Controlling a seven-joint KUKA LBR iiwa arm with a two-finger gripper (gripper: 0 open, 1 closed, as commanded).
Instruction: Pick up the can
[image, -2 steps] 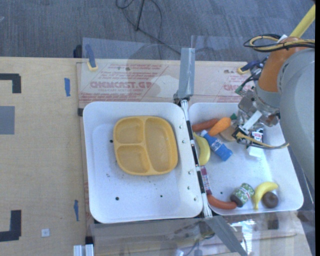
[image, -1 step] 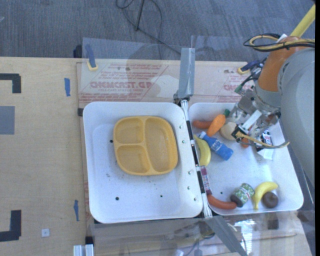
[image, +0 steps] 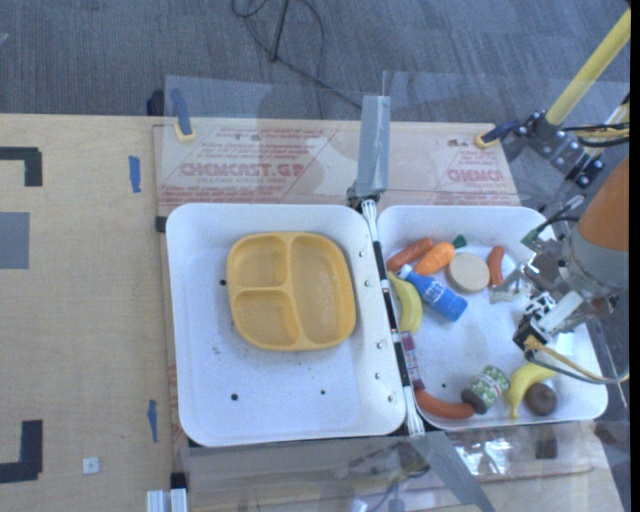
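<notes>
While the gripper (image: 537, 322) hovers at the right bin's right side, jaw state impossible to tell, the can (image: 488, 386) lies nearer and leftward. It rests tilted beside a banana (image: 524, 382).

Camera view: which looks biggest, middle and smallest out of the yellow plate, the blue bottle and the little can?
1. The yellow divided plate, by far the largest.
2. The blue bottle.
3. The green can, though it looks close to the bottle in size.

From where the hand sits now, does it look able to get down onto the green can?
Probably yes. The can lies uncovered in the right bin, below-left of the hand, though a sausage and banana crowd it.
</notes>
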